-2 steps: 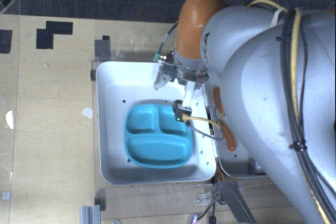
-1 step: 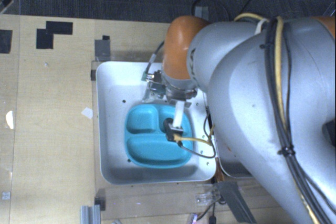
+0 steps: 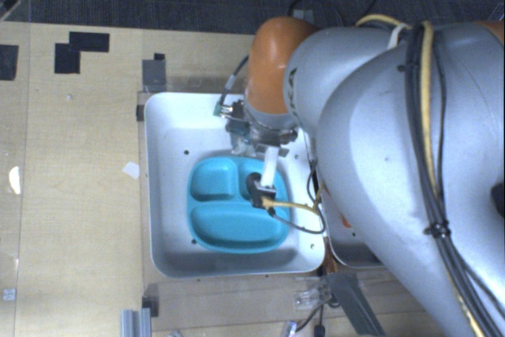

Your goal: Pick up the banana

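My gripper (image 3: 252,144) hangs over the back right part of the left white bin (image 3: 162,193), below the orange wrist band (image 3: 272,67). It is just above the far right edge of a blue divided tray (image 3: 225,209) that lies flat in this bin. The wrist hides the gripper's tips, and the grey arm covers most of what lies to the right.
The bulky grey arm (image 3: 394,154) spans the right half of the view and hides nearly all of the right bin (image 3: 355,255). Black marker shapes (image 3: 79,50) sit on the wooden bench to the left. A metal clamp (image 3: 155,73) stands at the left bin's back corner.
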`<state>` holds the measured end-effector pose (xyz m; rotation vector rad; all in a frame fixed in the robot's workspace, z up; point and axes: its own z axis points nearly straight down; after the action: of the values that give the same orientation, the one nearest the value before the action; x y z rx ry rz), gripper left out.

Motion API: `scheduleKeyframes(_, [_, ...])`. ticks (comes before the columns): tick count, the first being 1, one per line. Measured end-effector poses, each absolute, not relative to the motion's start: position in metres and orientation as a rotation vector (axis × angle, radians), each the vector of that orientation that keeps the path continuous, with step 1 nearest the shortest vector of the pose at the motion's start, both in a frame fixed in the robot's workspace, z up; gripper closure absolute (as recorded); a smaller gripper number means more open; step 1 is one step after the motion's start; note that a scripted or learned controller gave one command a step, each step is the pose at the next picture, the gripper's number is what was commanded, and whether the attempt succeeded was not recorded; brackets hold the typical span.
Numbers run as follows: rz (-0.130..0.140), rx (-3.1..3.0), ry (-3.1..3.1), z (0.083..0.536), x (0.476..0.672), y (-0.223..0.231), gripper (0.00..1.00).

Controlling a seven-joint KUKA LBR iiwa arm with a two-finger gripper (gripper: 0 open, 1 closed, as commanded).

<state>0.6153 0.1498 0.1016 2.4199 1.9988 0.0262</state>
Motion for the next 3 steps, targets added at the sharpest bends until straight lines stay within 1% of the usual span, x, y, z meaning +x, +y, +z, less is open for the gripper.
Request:
scheduleKeyframes(1, [0.007,2.856,1.309,0.226,0.606,0.207,1.0])
scheduleKeyframes(2, [0.006,2.856,1.31,0.226,0.606,0.208,0.0])
scheduleKeyframes(3, [0.025,2.739,1.543,0.108,0.602,0.222,0.0])
